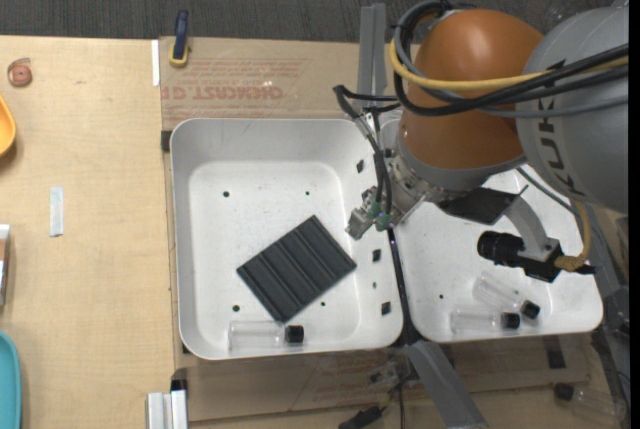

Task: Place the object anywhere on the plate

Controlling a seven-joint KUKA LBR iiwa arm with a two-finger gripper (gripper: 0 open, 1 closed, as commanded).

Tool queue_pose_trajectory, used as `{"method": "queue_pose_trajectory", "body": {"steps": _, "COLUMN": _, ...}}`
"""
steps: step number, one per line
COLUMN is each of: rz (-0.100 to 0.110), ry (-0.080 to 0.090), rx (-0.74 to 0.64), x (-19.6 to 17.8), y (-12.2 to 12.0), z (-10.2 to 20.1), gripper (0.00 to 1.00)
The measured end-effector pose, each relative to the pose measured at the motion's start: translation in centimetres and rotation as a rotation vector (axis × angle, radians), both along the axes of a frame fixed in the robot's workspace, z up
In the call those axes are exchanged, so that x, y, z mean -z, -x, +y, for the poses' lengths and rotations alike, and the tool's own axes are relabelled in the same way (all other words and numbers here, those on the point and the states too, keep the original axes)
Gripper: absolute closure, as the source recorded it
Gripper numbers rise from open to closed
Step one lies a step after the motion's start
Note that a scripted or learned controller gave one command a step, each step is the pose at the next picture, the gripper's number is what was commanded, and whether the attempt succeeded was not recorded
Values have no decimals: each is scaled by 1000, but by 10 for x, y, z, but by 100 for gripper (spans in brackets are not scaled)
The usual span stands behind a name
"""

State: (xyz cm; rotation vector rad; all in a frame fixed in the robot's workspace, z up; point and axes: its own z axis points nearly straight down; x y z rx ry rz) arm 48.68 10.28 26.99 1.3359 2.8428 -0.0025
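Noted dark grey ribbed rectangular plate (297,267) lying askew near front edge of left white bin (185,217), clear plastic tube with black cap (262,335) just beside its front corner, along bin's front wall. Found claw (372,215) over left bin's right edge; cannot tell whether open or closed. Logged more clear capped tubes (480,321) at front edge of right white bin (450,257).

From my seat the arm (470,87) covers much of the right bin (440,267), so I can't see that bin's far half. The claw (372,215) sits mostly under the arm, too small and cluttered to read. At the picture's left edge, an orange thing (4,132) and a teal thing (6,382) on the bench (90,297) are cut off. A clear piece (255,335) in the left bin (250,187) is too faint to identify.
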Motion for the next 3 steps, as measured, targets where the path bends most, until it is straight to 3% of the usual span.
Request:
{"method": "queue_pose_trajectory", "body": {"steps": 1, "rz": 3, "ry": 1, "rx": 38, "x": 72, "y": -1, "z": 53, "gripper": 100}}
{"method": "queue_pose_trajectory", "body": {"steps": 2, "rz": 0, "ry": 0, "rx": -40, "x": -4, "y": 8, "z": 23, "gripper": 100}}
{"method": "queue_pose_trajectory", "body": {"steps": 3, "rz": 4, "ry": 1, "rx": 49, "x": 88, "y": 10, "z": 77, "gripper": 100}}
